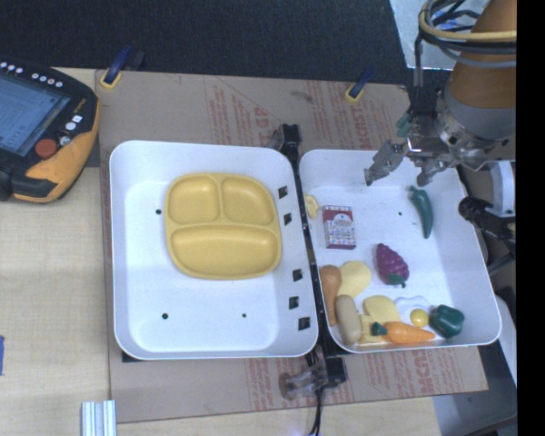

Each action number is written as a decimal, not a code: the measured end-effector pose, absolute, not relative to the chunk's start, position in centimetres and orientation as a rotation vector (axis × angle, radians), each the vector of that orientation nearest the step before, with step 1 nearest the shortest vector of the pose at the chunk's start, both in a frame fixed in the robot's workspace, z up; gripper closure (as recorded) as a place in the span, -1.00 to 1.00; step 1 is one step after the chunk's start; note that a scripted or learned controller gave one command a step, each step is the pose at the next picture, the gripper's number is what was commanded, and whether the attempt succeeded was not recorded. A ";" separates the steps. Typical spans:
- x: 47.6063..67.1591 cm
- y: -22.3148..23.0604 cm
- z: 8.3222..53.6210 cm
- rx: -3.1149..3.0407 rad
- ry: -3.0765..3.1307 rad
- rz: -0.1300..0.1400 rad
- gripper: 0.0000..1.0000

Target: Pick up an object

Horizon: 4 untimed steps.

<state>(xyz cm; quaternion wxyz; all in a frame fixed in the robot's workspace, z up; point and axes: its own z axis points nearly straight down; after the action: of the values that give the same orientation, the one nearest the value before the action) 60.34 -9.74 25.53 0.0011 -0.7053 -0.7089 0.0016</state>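
Poised over the far end of the right shallow white bin [468, 243], near the desk's [54, 316] right edge: two-finger gripper [396, 178], fingers spread wide apart, nothing between them. Just below and to the right of the gripper, toward the desk's near edge: slim green plastic chilli pepper [422, 210], lying on the bin floor, its upper tip close to one finger; touching or not, impossible to tell. Further left of the gripper and nearer the desk's front: small red and white carton [340, 226], flat on the bin floor and clear of the fingers.

Reaching in from the desk's far right corner: grey arm with orange band [480, 75], wrist bent downward, fingers angled down and leftward into the bin.

Counted in the right bin: one chilli pepper, one carton, one purple toy grape bunch [391, 263] near the middle, one small yellow piece [311, 207] against the left wall. Heaped at the bin's near end: one orange toy carrot [407, 333], one dark green toy bell pepper [447, 320], one tan bread-like roll [347, 318] and several pale yellow pieces, too crowded to count.

In the left shallow white bin [136, 271]: one yellow plastic plate with three compartments [223, 223]. At the desk's left edge: one black and orange control pendant with a screen [32, 130].
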 end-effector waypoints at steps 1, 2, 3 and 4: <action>60.0 -14.0 12.4 -2.212 -2.215 0.019 -1.00; 56.1 -15.9 9.0 -2.214 -2.218 0.012 -1.00; 52.9 -15.7 9.1 -2.214 -2.221 0.007 -1.00; 53.1 -15.8 10.2 -2.216 -2.223 0.006 1.00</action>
<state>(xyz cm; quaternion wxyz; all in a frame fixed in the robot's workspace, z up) 53.08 -15.82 10.22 0.0013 -0.7061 -0.7081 0.0020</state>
